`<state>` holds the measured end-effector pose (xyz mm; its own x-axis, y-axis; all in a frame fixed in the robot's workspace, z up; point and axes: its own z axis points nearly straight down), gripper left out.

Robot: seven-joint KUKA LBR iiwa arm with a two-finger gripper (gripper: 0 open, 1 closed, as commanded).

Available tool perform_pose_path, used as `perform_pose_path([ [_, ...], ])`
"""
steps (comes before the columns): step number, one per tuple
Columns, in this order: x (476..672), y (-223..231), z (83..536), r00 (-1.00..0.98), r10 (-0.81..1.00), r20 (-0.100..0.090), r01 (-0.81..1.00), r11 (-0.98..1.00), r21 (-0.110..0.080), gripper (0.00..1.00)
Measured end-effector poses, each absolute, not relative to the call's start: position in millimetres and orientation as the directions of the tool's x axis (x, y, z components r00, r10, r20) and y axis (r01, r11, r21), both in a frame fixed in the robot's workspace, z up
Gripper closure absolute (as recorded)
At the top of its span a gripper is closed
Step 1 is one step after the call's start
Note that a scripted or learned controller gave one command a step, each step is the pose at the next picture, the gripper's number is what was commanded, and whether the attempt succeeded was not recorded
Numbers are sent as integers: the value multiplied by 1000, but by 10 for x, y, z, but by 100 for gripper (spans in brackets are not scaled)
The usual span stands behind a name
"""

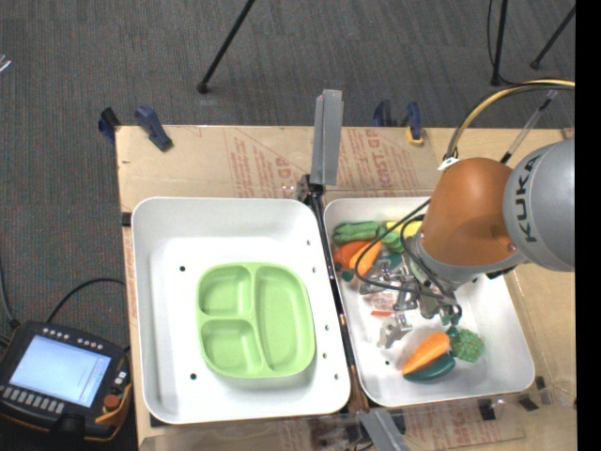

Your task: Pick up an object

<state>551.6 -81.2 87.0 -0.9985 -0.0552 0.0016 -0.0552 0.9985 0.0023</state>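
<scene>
Gripper [399,319] over right bin [502,346], wrist hiding toys [362,242] — grasp perhaps empty

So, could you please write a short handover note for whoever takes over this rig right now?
Pincer: low inside the right-hand white bin, among the toys; nothing visibly between its tips, and I cannot tell its state.
Things: orange toy carrot with green top near the bin's front; green and orange toy vegetables at its back left. Light green divided plastic tray lies in the left white bin.
Done: nothing lifted.
Left: grasp and raise one object.
</scene>
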Motion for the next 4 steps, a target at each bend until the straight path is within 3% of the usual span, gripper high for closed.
perform_pose_path([
  [1,5220,-848,869,-996,86,2,86,996,2,0],
  [2,4750,-1199,864,-999,41,3,41,999,1,0],
  [3,4755,-854,863,-999,-34,3,-34,999,2,0],
  [4,4761,-842,954,-999,-40,3,-40,999,3,100],
])
